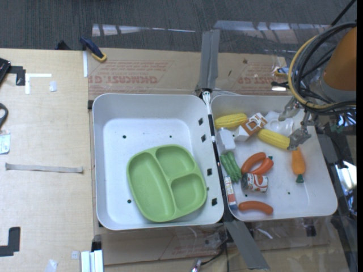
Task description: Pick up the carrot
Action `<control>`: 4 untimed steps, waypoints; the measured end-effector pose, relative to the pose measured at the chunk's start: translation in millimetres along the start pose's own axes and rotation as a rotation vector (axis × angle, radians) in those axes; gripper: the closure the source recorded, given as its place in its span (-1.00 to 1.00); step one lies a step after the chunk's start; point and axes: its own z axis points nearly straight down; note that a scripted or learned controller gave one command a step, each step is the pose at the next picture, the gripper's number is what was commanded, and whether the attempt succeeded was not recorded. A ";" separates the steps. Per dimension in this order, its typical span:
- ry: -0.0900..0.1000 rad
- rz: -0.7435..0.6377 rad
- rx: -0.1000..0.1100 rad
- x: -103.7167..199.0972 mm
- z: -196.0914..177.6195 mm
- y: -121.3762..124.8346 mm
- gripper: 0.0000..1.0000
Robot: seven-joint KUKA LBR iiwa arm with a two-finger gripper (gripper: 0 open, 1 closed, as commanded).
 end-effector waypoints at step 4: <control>0.009 -0.143 -0.004 87.3 42.7 -2.8 1.00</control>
